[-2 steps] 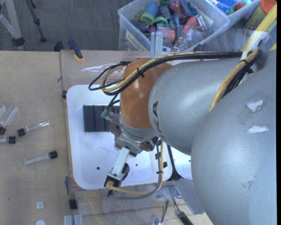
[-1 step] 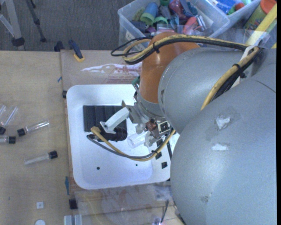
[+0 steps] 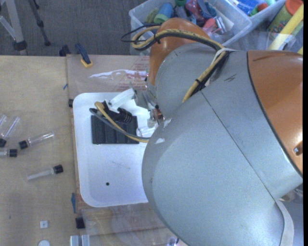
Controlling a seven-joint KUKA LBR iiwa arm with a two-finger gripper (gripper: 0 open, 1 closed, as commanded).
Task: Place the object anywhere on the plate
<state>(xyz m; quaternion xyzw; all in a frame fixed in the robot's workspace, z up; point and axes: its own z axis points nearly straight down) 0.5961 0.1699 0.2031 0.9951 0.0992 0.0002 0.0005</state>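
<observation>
My gripper (image 3: pixel 129 126) reaches in from the right over the upper part of the left white bin (image 3: pixel 91 192). A flat black ribbed rectangular thing (image 3: pixel 107 132) lies in that bin right beneath and to the left of the gripper. Whether the gripper touches it is hidden. A tiny dark speck (image 3: pixel 107 183) sits on the bin floor nearer the front. The grey and orange arm (image 3: pixel 226 144) covers everything on the right side of the view.
Several clear vials with black caps (image 3: pixel 39 139) lie scattered on the bench left of the bin. A blue clamp (image 3: pixel 84 57) stands at the back left. A clear tub of coloured toys (image 3: pixel 202 14) sits behind the bench.
</observation>
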